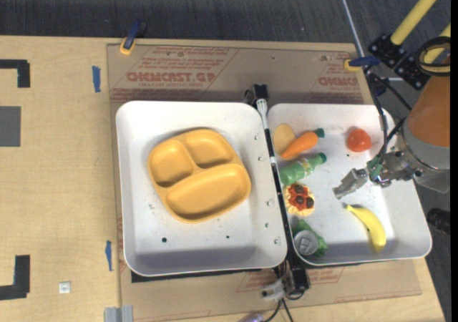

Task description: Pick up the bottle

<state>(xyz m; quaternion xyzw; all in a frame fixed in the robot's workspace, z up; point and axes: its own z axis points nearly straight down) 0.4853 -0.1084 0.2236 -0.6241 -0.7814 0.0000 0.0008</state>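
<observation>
Camera view: green bottle (301,169) lying slantwise, cap up-right, left of the gripper (351,182), whose fingers are hanging empty, spread indiscernible.

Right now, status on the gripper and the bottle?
Gripper over right bin, holding nothing. Green bottle lying by divider, untouched. Carrot just above it, crowding the approach.

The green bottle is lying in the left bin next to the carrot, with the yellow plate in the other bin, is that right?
Not quite. The camera view shows the green bottle lying in the right bin, next to the carrot. The yellow plate is in the left bin.
</observation>
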